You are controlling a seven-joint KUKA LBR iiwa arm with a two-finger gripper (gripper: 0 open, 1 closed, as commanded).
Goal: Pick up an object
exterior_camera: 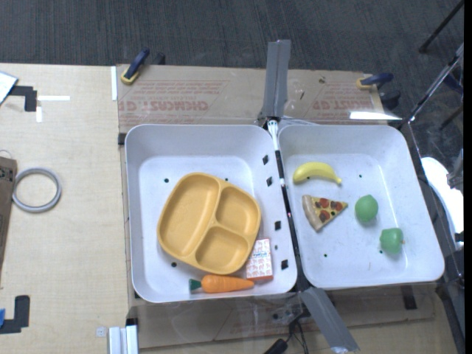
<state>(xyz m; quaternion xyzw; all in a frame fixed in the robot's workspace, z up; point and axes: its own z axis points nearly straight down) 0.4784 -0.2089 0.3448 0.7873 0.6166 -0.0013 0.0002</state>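
Note:
The right bin (413, 168) holds a yellow banana (317, 172), a pizza slice (323, 210), a round green fruit (366, 208) and a smaller green piece (391, 240) near its right wall. In the left bin (136, 198) lies a yellow divided plate (210, 221). An orange carrot (220, 284) rests along that bin's front wall, and a small pink-and-white carton (259, 260) sits just right of the plate.
A roll of tape (34, 189) lies on the wooden bench at the left. Cardboard (192, 98) backs both bins, held by clamps (135, 66) at its corners. A grey post (276, 80) stands between the bins at the back.

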